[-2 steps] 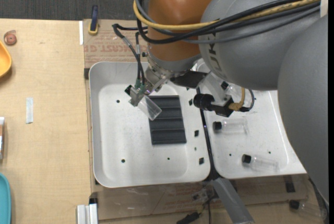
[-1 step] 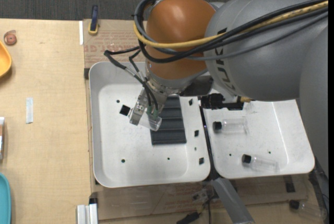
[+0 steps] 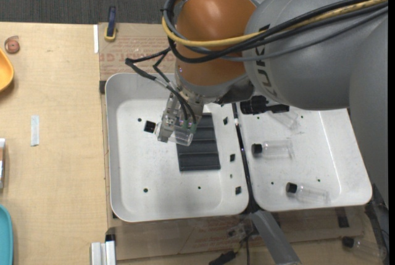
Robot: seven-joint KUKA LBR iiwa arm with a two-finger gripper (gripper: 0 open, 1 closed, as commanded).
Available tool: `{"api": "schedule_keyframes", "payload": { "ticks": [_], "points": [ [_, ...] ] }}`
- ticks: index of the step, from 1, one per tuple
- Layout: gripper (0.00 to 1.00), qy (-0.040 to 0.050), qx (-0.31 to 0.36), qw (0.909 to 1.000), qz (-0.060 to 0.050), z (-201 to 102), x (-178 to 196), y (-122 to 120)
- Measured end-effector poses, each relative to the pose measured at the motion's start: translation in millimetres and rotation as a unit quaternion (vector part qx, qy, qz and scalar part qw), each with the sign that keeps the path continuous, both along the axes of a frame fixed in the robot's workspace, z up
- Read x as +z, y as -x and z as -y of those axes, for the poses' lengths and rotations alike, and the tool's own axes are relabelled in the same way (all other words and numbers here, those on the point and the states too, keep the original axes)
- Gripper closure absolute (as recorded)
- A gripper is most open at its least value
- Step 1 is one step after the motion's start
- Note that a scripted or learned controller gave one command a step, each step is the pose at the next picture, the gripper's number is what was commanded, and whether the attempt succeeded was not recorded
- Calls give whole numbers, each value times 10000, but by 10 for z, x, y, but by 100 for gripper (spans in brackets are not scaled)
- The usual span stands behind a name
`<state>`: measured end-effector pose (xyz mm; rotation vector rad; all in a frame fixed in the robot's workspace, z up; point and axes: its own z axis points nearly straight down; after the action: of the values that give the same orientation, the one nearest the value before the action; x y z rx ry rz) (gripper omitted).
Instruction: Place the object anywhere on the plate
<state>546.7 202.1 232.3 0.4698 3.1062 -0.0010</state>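
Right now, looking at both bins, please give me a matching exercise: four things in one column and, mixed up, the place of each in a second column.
Things:
1. dark plate
2. small black cube
3. capped vial
4. tool

Places:
A. right bin, near its front edge
B. left bin, to the left of the tool
C. over the plate's upper left corner
D. left bin, close to the divider between the bins

Pairs: 1-D, 2-B, 3-A, 4-C
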Motion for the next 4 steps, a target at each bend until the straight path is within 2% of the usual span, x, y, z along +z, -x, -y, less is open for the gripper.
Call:
{"api": "schedule_keyframes", "payload": {
  "ticks": [1,2,3,4],
  "points": [
    [100,-7,1818,9833,8,-242,182,-19],
    [100,-4,2288,9735,3,-256,379,237],
    [0,-5,2291,9734,3,-258,379,237],
    [100,-10,2270,9739,11,-248,466,223]
  ]
}}
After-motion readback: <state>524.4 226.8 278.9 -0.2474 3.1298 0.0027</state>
